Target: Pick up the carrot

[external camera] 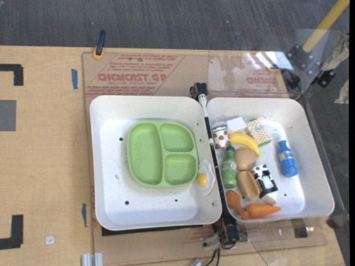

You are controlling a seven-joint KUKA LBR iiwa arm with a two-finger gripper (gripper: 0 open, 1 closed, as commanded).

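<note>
A: Where's the carrot point(263, 209)?

B: Right bin point(310, 148), near edge. It lies flat, roughly left-right, thick end left, tip pointing right. Nothing sits on top of it.

A: Neighbours?

B: Just left of it is a second orange-red piece point(234, 201), touching or nearly so; can't tell what it is. Directly beyond the carrot is a hot dog in a bun point(247, 184), close to touching. A black-and-white cow figure point(265, 179) stands right of the hot dog.

A: Rest of that bin?

B: Crowded on its left half — a green bottle point(229, 167) along the left wall, a brown potato-like lump point(244, 158) beside it, a banana point(246, 142) farther back, a small red-and-white can point(219, 134), a white block point(236, 124), and a checkered packet point(256, 129) at the far side. A blue bottle point(286, 158) lies apart toward the right wall.

A: Left bin?

B: The left bin point(111, 204) holds a green divided plate point(163, 154) with three compartments, centred. A fried egg toy point(203, 178) sits right of the plate against the bin's right wall.

A: Gripper? Jaws?

B: No arm over either bin, so I can't tell the jaw state. The carrot is resting on the bin floor, not held by anything.

A: Bench?

B: The bins sit on cardboard point(138, 73) with red print — with an orange-and-blue clamp point(100, 44) at its far left corner.
</note>
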